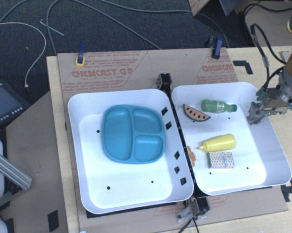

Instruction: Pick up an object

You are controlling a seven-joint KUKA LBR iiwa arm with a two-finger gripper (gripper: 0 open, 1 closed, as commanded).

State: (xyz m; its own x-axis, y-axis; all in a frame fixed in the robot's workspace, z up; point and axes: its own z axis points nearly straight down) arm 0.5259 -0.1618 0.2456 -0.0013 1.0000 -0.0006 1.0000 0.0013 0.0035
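End effector [256,113] of mine hangs over the right bin's [271,171] outer rim — whether it is open or closed I cannot tell, and I see nothing held in it. Nearest, just inward, lies the green bottle [217,106], then the watermelon slice [195,112]. Farther toward the bin's front, the yellow bottle [218,143] touches a patterned packet [221,160] — crowded, so I judge the green bottle the easier pick.

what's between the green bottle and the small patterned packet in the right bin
In the camera view, the yellow mustard bottle lies between the green bottle above it and the patterned packet, which sits right against its lower side.
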